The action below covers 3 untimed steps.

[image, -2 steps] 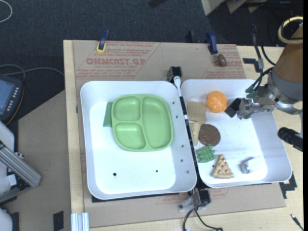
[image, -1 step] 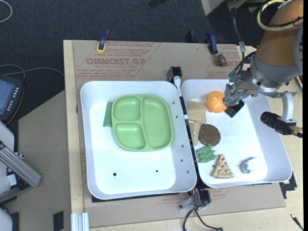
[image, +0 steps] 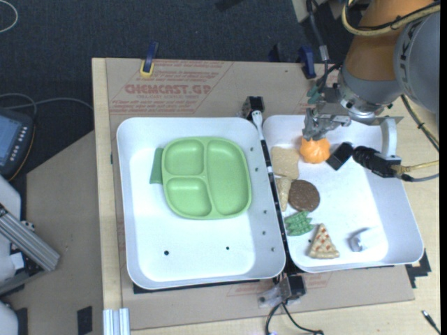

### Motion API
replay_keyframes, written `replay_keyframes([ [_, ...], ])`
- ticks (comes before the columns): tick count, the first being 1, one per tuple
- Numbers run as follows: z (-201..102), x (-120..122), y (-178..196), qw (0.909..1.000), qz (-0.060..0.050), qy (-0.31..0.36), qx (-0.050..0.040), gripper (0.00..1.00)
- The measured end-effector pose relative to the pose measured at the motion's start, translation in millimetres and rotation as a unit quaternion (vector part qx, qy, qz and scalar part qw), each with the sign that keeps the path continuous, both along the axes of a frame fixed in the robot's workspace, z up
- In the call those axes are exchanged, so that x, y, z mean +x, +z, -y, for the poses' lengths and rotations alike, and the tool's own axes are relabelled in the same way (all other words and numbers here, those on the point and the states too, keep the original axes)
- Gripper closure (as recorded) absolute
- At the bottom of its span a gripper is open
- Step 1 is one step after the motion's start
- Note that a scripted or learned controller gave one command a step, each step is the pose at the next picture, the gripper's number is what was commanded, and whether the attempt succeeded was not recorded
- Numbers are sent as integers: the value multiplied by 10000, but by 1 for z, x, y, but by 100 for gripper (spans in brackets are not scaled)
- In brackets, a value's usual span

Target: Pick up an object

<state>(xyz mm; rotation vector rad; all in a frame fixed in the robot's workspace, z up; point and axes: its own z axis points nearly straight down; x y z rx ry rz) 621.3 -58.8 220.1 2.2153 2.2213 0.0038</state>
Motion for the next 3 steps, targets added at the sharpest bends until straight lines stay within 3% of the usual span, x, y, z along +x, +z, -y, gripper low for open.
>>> replay_keyframes([
  [2,-4,-12,10,10000,-32,-14,7,100],
  [3,0,2,4,10000,-7,-10,-5,100],
])
